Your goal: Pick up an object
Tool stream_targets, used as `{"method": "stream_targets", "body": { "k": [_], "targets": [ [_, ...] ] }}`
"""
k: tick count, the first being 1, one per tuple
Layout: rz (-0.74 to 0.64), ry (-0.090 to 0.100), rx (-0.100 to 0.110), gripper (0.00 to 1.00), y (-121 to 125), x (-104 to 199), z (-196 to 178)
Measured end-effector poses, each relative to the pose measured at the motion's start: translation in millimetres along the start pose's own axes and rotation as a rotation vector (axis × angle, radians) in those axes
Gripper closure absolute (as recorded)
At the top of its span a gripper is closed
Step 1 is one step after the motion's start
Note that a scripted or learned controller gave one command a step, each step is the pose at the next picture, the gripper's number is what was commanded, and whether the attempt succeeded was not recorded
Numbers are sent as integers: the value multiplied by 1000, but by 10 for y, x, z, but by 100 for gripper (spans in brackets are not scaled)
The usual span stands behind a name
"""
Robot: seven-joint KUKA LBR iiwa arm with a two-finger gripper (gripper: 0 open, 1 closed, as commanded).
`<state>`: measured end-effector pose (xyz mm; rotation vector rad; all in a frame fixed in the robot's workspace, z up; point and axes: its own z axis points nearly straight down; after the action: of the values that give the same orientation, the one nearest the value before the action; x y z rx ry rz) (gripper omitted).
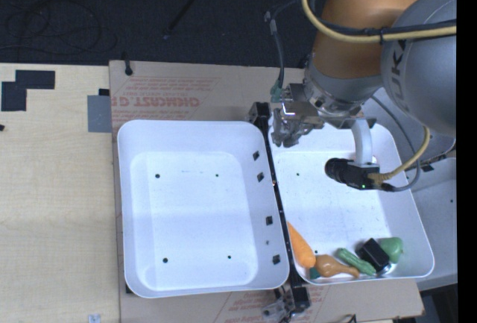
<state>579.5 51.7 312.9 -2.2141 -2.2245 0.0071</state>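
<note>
The hand (287, 136) is seen at the right bin's (417, 239) far left corner; its grip cannot be told. The orange carrot (299, 243) lies well apart, near the front edge.

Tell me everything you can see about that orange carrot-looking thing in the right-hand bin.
The orange carrot looks like a smooth plastic toy, long and tapered. It lies flat and slantwise on the floor of the right bin, in the near left corner, close against the wall by the divider between the bins. Its lower end meets a tan, rounded piece in the small heap of toys there. The gripper is at the bin's far end, well apart from it.
</note>
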Motion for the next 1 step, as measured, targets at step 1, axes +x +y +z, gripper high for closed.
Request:
{"method": "stream_targets", "body": {
  "k": [1],
  "targets": [
    [1, 1, 11, 100, -363, 512, 977]
  ]
}}
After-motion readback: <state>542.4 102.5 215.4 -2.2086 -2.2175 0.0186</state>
